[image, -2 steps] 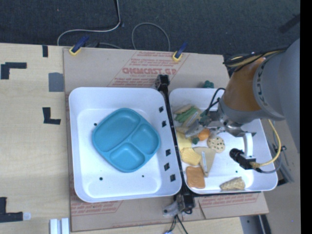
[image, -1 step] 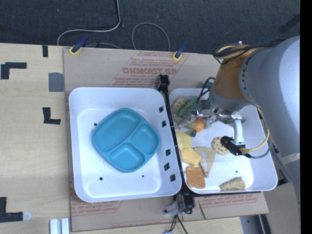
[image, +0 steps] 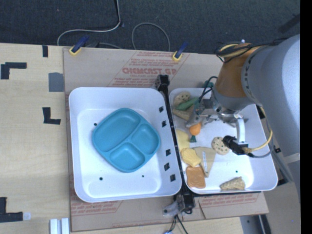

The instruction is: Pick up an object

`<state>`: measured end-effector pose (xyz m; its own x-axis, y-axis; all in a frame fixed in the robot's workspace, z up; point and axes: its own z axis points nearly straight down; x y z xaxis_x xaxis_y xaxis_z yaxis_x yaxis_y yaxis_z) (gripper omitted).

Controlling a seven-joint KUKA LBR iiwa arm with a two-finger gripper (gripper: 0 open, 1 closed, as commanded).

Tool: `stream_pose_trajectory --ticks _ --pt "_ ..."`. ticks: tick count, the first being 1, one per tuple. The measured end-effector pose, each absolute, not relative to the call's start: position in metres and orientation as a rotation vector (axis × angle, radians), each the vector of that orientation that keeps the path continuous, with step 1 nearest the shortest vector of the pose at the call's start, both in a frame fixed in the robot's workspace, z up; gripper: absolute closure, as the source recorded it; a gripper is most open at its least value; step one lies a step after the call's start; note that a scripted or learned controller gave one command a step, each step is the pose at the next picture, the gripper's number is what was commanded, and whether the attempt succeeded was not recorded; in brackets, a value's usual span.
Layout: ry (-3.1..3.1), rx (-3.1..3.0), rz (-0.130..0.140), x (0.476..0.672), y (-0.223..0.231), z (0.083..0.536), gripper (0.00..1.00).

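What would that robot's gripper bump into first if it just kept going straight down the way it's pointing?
Probably the small orange piece in the right bin. The gripper points down just above it, among the toy food near the divider. Depth is hard to judge from this slanted view, so the yellow piece alongside is possible.

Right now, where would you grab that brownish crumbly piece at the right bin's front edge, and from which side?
Take the brownish piece across its narrow width, from straight above. It lies flat and long, apart from the orange square, with bare bin floor around it.

blue plate point(image: 126, 139), white bins point(image: 80, 145), orange ball point(image: 195, 129)
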<state>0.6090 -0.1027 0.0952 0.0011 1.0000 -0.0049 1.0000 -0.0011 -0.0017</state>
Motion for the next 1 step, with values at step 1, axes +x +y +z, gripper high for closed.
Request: stream_pose_trajectory --ticks 1 --pt "2.227 2.212 0.01 0.586 -0.048 0.1902 1.0"
